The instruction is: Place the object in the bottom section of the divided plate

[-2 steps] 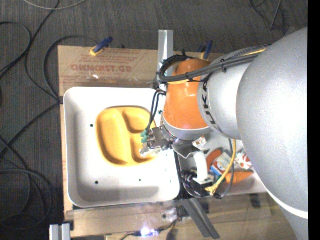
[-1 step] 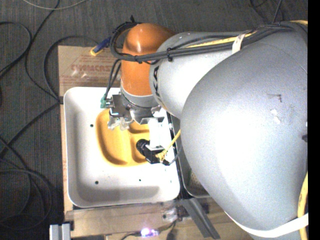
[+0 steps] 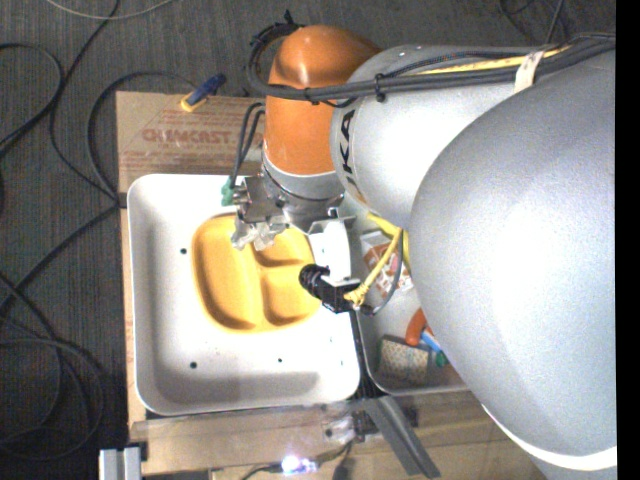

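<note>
1. Start with the object itself: you cannot pick it out for certain. Nothing is visibly pinched at the gripper [image 3: 258,232], and no loose item lies on the bare parts of the yellow divided plate [image 3: 240,286]. It may be hidden under the wrist, or be among the clutter in the right bin [image 3: 372,373]; you cannot tell which.

2. Whether the claw is apart or together cannot be read here; the metal tip is small and seen from above against the plate.

3. The relation your next move turns on: the gripper hangs over the far, upper edge of the plate, and the bottom section lies nearer to you in the view, below the tip. Judge the coming travel as toward the near side, along the plate's long axis, which runs roughly far to near.

4. Count one divided plate, yellow, with raised ridges splitting it into sections. It sits in the left bin [image 3: 170,368], toward that bin's right side.

5. Count two white bins side by side. The right bin holds several small things, among them an orange piece [image 3: 414,323] and a brownish block [image 3: 403,359].

6. Count one arm [image 3: 500,218], grey with an orange band [image 3: 310,88], reaching in from the right and covering much of the right bin.

7. A cardboard sheet [image 3: 180,138] lies beyond the left bin, with a small blue and yellow item [image 3: 201,91] at its far edge.
</note>
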`<state>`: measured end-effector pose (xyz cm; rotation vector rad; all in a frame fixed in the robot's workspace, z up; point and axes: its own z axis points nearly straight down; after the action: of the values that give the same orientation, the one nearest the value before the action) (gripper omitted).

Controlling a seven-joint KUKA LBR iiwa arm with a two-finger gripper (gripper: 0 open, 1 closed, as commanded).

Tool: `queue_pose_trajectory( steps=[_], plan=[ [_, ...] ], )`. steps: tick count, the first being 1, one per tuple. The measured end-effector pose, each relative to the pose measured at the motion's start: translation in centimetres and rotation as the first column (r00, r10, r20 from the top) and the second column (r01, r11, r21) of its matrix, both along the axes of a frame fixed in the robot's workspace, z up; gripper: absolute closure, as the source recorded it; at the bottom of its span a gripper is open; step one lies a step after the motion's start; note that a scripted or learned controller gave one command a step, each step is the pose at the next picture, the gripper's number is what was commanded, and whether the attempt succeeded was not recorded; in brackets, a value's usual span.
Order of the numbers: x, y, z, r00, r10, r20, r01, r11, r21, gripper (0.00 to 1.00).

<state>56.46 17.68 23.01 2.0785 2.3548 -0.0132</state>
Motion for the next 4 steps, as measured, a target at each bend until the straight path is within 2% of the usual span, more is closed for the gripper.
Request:
queue_pose_trajectory(
  steps=[1, 2, 3, 4],
  plan=[
    [-1.7, -4.8, -0.8, 0.997, 0.079, -0.002, -0.079, 0.997, 0.001, 1.00],
    [-1.9, 2.4, -1.8, 0.952, 0.306, -0.003, -0.306, 0.952, 0.005, 1.00],
    [-4.9, 4.2, -2.3, 0.992, 0.127, -0.003, -0.127, 0.992, 0.003, 1.00],
    [3.0, 1.1, -13.4, 0.972, 0.235, 0.011, -0.235, 0.972, 0.005, 1.00]
  ],
)
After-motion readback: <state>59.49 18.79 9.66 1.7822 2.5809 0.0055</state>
